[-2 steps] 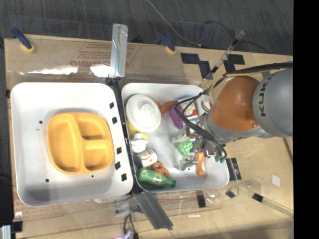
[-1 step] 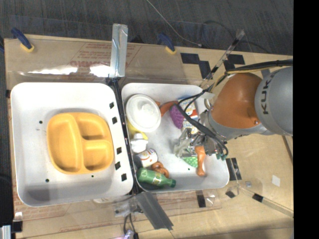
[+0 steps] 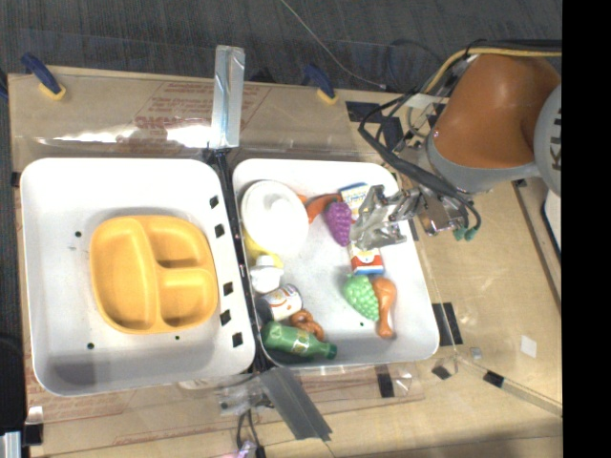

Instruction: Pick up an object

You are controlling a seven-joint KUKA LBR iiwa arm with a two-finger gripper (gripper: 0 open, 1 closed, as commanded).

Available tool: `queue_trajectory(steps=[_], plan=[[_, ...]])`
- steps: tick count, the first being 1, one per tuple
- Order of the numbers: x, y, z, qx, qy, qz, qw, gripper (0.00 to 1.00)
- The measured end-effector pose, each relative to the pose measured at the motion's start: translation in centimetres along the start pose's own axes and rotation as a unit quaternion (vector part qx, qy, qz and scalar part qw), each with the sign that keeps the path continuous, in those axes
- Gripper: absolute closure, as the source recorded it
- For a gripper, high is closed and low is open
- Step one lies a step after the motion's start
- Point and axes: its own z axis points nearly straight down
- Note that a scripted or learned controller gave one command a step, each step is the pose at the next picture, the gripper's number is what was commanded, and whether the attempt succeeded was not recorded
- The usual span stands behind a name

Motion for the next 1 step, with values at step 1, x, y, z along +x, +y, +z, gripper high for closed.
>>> queue_trajectory(steps=[1], plan=[[-5.58,-1.00,5.45,-0.003,0.005,-0.068,0.9976,1.00]])
